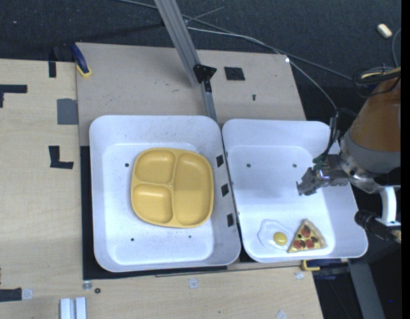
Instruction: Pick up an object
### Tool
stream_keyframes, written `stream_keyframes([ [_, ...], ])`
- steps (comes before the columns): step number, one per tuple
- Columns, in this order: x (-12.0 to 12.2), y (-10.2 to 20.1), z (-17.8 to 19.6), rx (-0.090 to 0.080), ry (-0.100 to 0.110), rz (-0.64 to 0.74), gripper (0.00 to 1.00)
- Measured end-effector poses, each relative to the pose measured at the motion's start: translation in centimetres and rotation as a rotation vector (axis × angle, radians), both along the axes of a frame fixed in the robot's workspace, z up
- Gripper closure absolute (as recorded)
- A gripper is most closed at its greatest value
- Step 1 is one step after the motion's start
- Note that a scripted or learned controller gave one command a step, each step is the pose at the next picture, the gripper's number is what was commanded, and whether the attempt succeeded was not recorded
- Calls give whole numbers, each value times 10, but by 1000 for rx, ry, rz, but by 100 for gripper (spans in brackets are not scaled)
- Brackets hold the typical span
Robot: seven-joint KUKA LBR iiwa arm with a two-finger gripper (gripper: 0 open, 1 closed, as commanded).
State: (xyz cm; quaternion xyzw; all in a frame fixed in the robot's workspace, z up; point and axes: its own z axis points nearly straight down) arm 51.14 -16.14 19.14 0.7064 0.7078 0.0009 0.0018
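Right bin (pixel 271 141): fried egg (pixel 274 236), pizza slice (pixel 306 237)

A pale wooden bench top (pixel 32 198) fills the left side and the lower edge of the view, with a second tan board (pixel 145 78) lying behind the two bins. Small black tape marks (pixel 57 156) dot the wood at the left, and a grey patch (pixel 67 110) sits near them. A blue and yellow clamp (pixel 81 60) grips the board's far left corner. A grey metal rail (pixel 181 35) slants down from the top to the board. Behind the bench lies dark blue carpet (pixel 291 12), crossed by thin cables (pixel 258 42). The light is even and soft.
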Motion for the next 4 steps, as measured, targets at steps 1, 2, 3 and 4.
stream_keyframes([
  [1, 1, 0, 48, 0, 0, 0, 100],
  [2, -8, 59, 40, 2, 6, 4, 100],
  [3, -15, 112, 30, 3, 7, 4, 100],
  [4, -17, 162, 38, 3, 5, 5, 100],
])
